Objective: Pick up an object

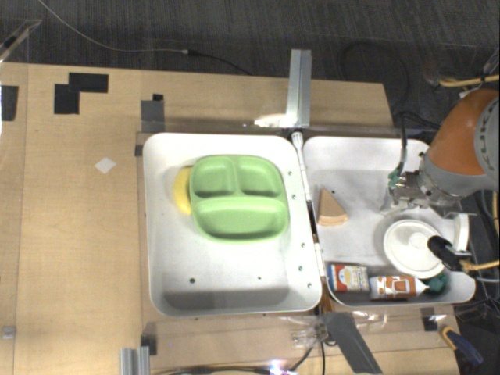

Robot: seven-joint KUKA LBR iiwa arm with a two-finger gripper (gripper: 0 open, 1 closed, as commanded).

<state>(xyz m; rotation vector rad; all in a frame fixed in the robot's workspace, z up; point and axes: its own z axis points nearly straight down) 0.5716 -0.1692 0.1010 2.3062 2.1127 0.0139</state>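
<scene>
Gripper down in right white bin, finger state can't tell. Round white lid-like dish just below it; tan wedge block to its left; green divided plastic tray in left bin.

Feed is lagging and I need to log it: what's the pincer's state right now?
Pincer: over the right bin, above the white round dish; open or closed cannot be told, and nothing is seen held.

No legible text; carton and bottle labels (red-orange) too blurred.
</scene>
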